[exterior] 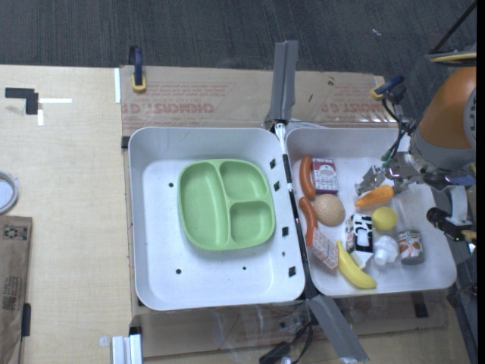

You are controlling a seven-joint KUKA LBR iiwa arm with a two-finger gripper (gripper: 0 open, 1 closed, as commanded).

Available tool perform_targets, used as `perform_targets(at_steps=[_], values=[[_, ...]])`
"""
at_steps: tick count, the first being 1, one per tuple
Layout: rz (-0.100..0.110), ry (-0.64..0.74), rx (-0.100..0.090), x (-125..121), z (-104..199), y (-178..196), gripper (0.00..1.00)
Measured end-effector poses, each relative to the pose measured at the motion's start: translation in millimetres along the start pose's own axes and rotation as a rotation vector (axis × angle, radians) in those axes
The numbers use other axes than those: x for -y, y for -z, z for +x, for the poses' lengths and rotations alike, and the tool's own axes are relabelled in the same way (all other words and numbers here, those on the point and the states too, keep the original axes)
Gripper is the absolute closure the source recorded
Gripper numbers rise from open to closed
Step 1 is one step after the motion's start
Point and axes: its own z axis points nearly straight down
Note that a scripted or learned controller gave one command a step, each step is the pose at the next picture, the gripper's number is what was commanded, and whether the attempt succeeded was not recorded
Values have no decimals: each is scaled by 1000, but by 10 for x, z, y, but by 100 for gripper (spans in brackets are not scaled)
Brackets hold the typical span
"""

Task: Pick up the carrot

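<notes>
Right, the arm (447,123) reaches in from the right, orange band showing, and the gripper (377,179) sits low over the far part of the right bin (436,279). Metal fingertips (370,180) point left, just beside the carrot (375,196), which lies on the bin floor slanting up to the right. Are the jaws touching it? Too small and cluttered to tell, and I cannot tell how wide they stand or whether they grip anything.

Around the carrot it's crowded. A lemon (384,218) sits just near of it, an egg-shaped brown thing (329,209) to its left. Further left, two sausages: one (306,177) at the far end, another (308,220) nearer, both along the bin's left wall. A red-and-white carton (324,176) stands beside the far sausage. A black-and-white packet (361,232) lies near the lemon, with a white lump (385,250) and a small can (410,246) to its right. A banana (353,267) curves along the near side, touching a flat red-and-white pack (324,250).

Over in the left bin (148,264), a green tray (226,203) with three compartments rests in the middle. Both bins sit on the bench (61,173), with a blue-and-yellow clamp (136,68) at the far edge.
</notes>
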Motion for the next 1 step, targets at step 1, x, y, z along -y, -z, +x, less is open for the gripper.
perform_targets(at_steps=[1], values=[[-4,294,7,159,17,15,0]])
